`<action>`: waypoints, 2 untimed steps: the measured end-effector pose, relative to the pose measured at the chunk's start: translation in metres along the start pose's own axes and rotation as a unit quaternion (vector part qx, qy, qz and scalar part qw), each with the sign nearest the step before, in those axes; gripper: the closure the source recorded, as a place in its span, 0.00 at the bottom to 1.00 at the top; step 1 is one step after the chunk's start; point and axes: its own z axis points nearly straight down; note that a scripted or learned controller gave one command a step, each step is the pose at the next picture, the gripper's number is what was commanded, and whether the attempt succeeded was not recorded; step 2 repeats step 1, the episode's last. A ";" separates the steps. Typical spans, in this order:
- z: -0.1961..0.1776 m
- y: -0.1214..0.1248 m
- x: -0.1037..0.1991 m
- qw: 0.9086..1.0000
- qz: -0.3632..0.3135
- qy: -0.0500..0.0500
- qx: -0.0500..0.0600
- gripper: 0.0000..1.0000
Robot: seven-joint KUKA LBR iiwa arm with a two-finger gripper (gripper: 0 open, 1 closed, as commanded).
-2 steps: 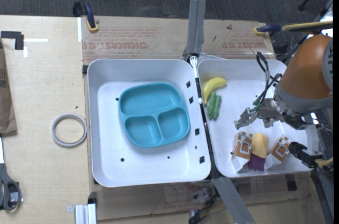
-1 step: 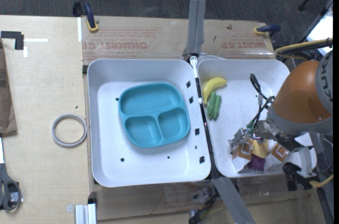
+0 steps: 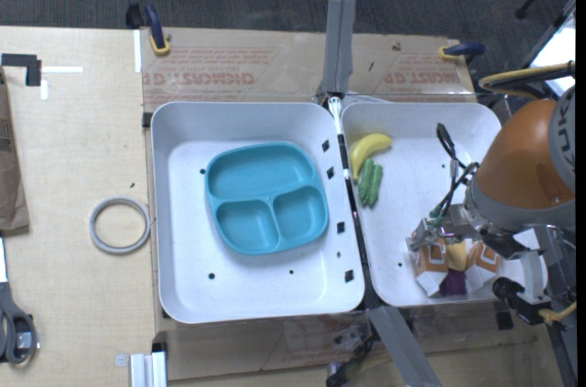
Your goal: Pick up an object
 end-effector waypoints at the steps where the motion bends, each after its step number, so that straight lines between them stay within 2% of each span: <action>1: -0.105 0.083 0.043 1.000 -0.007 -0.001 0.002 1.00; 2: -0.105 0.083 0.043 1.000 -0.007 -0.001 0.002 1.00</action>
